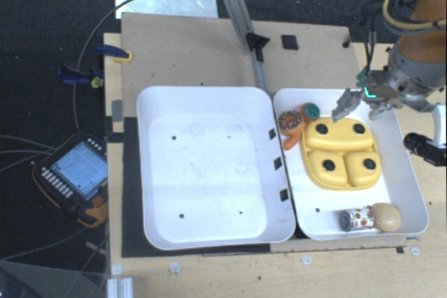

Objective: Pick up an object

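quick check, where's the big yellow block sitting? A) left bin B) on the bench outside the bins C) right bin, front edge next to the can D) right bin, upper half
D: the yellow block lies in the upper half of the right bin, with the hand just above its top edge; the small can sits apart at the bin's front.

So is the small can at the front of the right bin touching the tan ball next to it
Touching. The camera view shows the can lying on its side with its end pressed against the tan ball, no white bin floor between them.
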{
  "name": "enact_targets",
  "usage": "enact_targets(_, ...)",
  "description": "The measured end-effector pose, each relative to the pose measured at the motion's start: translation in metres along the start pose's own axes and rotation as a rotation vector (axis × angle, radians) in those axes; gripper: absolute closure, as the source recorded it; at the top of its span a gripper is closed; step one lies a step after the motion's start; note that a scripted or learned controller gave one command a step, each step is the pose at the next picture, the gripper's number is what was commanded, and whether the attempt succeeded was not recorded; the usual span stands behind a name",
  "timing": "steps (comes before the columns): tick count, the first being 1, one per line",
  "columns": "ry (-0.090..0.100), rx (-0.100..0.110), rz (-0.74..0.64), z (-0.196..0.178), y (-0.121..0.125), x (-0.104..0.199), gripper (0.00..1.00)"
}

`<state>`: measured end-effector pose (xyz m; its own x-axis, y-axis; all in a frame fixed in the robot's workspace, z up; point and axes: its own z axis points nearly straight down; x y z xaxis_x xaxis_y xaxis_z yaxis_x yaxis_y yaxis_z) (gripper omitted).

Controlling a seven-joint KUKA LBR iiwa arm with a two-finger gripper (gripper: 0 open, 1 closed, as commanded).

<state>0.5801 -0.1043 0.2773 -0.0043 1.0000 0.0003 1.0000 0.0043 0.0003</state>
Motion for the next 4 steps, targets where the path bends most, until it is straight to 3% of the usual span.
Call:
enact_targets(1,0.0,-0.001,0.0,0.0,0.0,0.0,0.0)
enact_targets(2,0.0,0.002,0.003,0.048,-0.009,-0.003,0.0)
enact_targets(4,-0.001,0.001,0.003,0.173,-0.006,-0.005,0.0)
